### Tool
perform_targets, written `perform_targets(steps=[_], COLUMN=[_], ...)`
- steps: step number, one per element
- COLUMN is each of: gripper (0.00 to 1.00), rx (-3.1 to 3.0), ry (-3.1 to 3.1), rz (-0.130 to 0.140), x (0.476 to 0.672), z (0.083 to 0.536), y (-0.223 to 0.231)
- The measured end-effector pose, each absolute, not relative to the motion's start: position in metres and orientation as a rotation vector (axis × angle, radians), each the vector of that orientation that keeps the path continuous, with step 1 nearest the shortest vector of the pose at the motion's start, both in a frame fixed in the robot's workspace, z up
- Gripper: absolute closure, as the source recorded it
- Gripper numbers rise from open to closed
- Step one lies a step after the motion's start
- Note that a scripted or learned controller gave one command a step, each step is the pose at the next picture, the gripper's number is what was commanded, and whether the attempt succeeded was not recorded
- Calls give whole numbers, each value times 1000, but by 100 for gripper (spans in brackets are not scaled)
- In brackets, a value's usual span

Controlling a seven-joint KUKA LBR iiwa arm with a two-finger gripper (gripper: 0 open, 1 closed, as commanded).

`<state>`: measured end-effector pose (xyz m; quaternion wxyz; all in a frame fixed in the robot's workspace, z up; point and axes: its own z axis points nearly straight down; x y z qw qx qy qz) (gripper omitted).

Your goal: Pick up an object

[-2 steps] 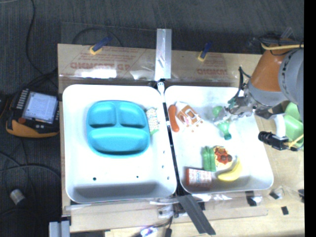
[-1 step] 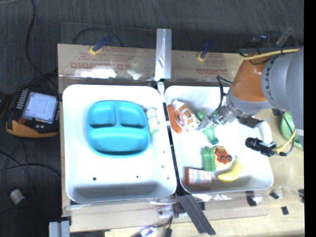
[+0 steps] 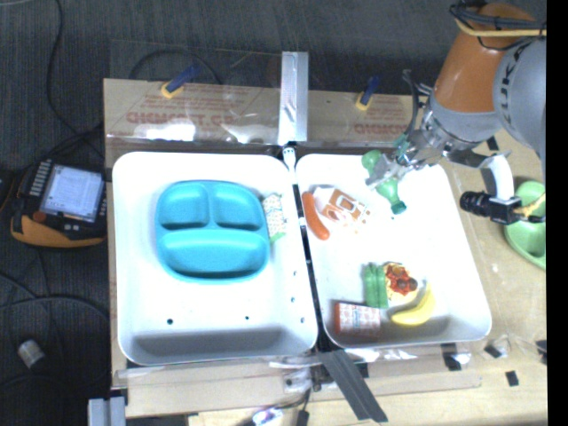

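Grey arm with orange band (image 3: 497, 60) cut off at top-right edge. Green-tipped two-finger gripper (image 3: 389, 183) blurred, finger gap unreadable. Small patterned packet (image 3: 273, 216) half tucked behind the blue divided plastic tray (image 3: 213, 229). Light green object (image 3: 531, 220) cropped at right edge.

Dark grey carpet floor (image 3: 177, 16), black cables (image 3: 53, 7) looping across it. Wooden bench (image 3: 524, 327), light brown, with clear plastic sheeting (image 3: 222, 105) taped at its far edge, blue clamps (image 3: 179, 81) holding it. Small handheld screen device (image 3: 67, 193) lying on floor at left
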<state>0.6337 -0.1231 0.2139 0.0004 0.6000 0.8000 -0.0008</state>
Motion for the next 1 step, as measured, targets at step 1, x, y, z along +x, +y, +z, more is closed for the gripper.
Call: perform_targets(steps=[1], gripper=[100], rx=[1831], ry=[2552], rz=[-6], x=[656], z=[189], y=[-110])
